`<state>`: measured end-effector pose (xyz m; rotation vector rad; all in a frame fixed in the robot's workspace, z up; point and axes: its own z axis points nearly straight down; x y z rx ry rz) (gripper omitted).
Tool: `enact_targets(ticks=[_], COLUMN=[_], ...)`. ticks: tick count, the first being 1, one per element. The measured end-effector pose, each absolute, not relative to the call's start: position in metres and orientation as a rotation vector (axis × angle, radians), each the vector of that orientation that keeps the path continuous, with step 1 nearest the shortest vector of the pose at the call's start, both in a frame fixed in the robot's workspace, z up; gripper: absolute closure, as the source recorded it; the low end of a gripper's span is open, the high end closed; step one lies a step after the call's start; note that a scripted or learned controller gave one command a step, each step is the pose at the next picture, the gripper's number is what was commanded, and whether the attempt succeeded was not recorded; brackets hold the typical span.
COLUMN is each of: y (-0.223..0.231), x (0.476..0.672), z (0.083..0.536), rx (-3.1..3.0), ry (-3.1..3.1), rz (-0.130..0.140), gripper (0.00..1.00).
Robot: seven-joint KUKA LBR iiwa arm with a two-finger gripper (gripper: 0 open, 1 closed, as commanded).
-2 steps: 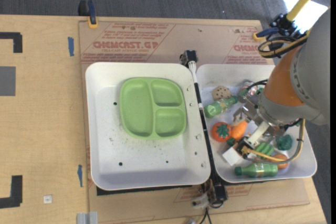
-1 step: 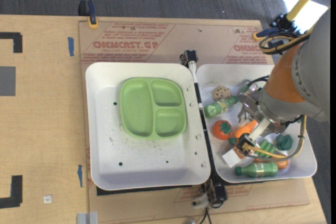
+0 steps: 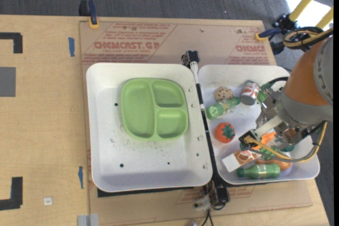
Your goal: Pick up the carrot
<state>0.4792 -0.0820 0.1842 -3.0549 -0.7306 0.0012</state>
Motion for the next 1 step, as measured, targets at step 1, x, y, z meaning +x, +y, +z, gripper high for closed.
enact_targets(ticks=[1], y=[-0.0168], x=[0.4795], z=[0.1842], rx=[-3.107], ry=[-0.458], rz=[0.0], gripper=[1.0])
